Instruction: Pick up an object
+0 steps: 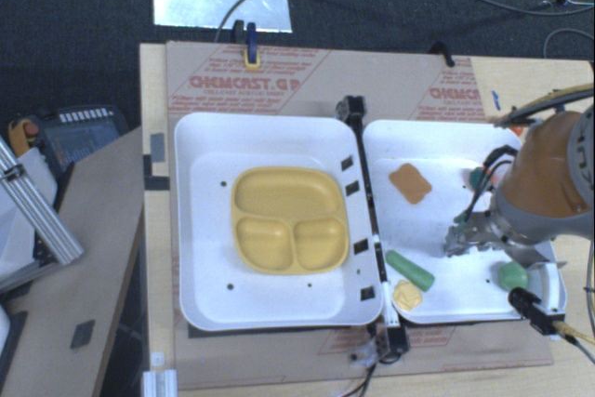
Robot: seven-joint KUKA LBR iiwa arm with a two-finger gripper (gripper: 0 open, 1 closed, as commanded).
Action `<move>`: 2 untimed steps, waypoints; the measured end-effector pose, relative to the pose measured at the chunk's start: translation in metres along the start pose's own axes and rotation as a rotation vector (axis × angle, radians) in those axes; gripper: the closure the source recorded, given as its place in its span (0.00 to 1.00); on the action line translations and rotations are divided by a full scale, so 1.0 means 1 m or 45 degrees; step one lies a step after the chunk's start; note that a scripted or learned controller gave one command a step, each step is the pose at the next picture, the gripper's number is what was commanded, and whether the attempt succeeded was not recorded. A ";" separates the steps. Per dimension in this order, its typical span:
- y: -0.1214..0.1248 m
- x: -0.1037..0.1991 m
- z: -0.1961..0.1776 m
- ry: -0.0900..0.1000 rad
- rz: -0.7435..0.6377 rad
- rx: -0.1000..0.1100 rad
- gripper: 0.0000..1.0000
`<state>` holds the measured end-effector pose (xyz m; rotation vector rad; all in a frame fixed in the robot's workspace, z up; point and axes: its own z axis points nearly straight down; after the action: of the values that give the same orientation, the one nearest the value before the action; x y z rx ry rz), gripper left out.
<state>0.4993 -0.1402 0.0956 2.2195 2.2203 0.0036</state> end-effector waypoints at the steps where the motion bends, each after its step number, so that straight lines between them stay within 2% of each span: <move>1: -0.004 0.001 -0.044 -0.002 -0.004 -0.002 1.00; 2: 0.001 -0.009 -0.100 -0.003 -0.004 -0.003 1.00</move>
<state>0.5004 -0.1491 0.1956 2.2137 2.2215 0.0038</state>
